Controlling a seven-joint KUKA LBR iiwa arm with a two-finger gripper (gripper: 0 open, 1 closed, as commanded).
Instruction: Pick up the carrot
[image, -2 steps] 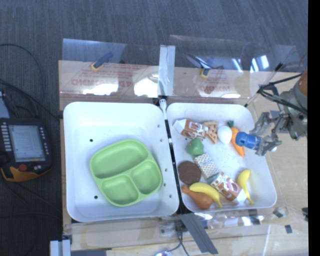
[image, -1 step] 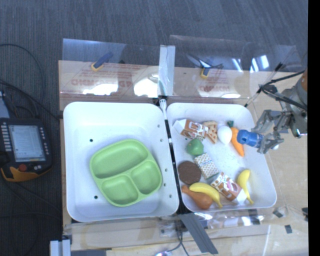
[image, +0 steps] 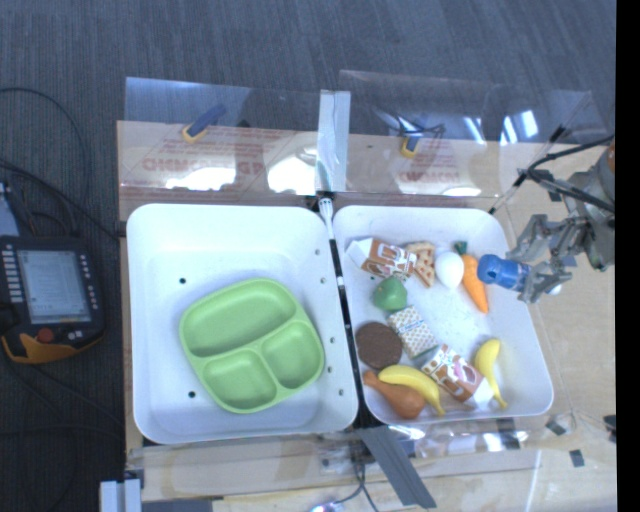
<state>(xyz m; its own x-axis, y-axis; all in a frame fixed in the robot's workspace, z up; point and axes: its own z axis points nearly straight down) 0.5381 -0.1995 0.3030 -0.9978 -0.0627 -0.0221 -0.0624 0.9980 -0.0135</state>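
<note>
The end effector (image: 540, 262) hangs over the right edge of the right bin (image: 520, 385) with its fingers spread open, nothing between them. A blue object (image: 500, 270) sits just beside its tips. The carrot (image: 474, 283) lies in that bin's upper right part, beside a white egg (image: 450, 269). The green divided plate (image: 252, 343) rests in the left bin (image: 160, 250).

Orange carrot (image: 475, 283) with green top, lying flat at the right bin's upper right.
</note>
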